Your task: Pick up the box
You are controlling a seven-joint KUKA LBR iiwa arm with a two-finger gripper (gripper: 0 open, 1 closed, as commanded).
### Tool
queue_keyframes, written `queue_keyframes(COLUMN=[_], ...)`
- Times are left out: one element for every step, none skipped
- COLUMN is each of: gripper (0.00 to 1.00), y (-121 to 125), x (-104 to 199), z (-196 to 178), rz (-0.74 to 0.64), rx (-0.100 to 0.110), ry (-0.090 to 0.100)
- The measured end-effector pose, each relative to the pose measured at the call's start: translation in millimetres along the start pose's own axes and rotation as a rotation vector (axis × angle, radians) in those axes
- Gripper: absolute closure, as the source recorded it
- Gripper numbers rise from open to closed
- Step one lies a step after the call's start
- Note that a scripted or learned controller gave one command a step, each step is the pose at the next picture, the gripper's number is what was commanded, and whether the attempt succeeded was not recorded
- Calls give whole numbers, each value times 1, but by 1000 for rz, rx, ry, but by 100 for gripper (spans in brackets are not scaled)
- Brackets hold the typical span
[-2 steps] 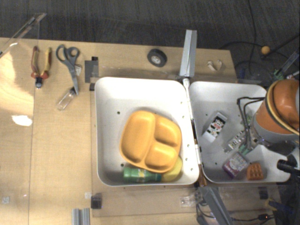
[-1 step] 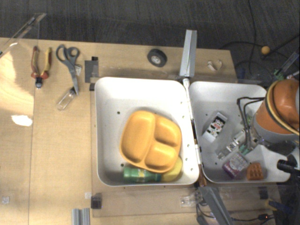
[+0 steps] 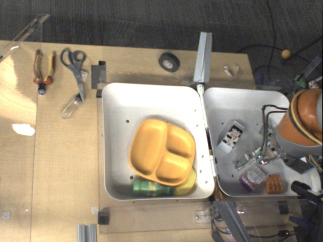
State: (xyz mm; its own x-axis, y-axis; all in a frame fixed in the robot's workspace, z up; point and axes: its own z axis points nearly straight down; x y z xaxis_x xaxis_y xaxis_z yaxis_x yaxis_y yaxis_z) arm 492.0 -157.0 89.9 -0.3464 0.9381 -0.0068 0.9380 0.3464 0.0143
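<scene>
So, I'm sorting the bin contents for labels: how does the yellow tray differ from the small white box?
The yellow tray lies in the left bin; the small white box lies in the right bin. The tray is far larger, plain yellow with three compartments, while the box is white with dark print. The tray rests on other items; the box lies on the bin floor. Both sit tilted in the view.

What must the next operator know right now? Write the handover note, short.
Gripper: low over the right bin; whether it is open or shut cannot be told, and nothing shows held in it.
Box: small, white, lying flat in the right bin, up and to the left of the gripper in the view, apart from it.
Nearby: purple packet and orange block just below the gripper.
Done: nothing lifted.
Left: get onto the box, grasp it, lift it.
</scene>
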Motion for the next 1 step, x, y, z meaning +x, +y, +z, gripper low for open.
queue_keyframes(gripper=[0], y=[7], x=[18], z=[0], rz=[142], rx=[-2], ry=[-7])
